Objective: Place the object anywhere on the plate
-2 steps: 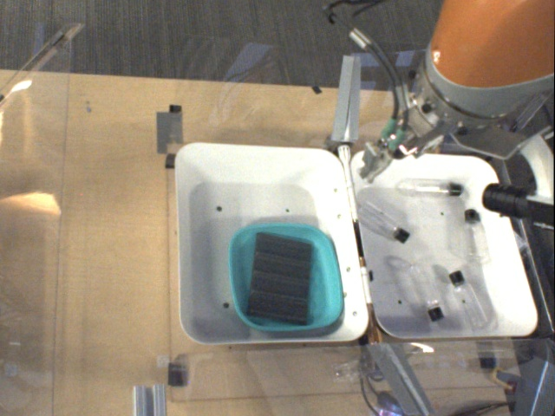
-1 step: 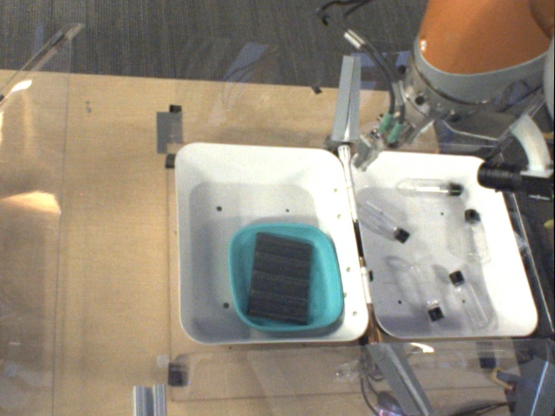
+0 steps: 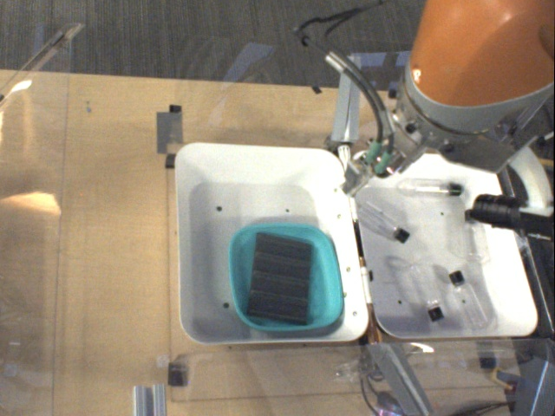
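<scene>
One dark ridged block [image 3: 280,278] lies on teal plate [image 3: 326,254], left bin [image 3: 201,198]; gripper [image 3: 360,173] at bin divider, finger state unclear.

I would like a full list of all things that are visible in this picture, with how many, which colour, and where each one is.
bench: 1, light wood colour, under both bins.
left bin: 1, white, middle of the view.
right bin: 1, white, beside the left bin on its right.
plate: 1, teal, in the left bin, toward its near right corner.
block: 1, dark grey with ridges, lying on the plate.
clear tubes: several, see-through with black ends, scattered in the right bin; exact count hard to tell.
floor: grey carpet, along the top.
arm: 1, orange and grey, upper right, over the right bin.
gripper: 1, at the far edge between the two bins.
</scene>
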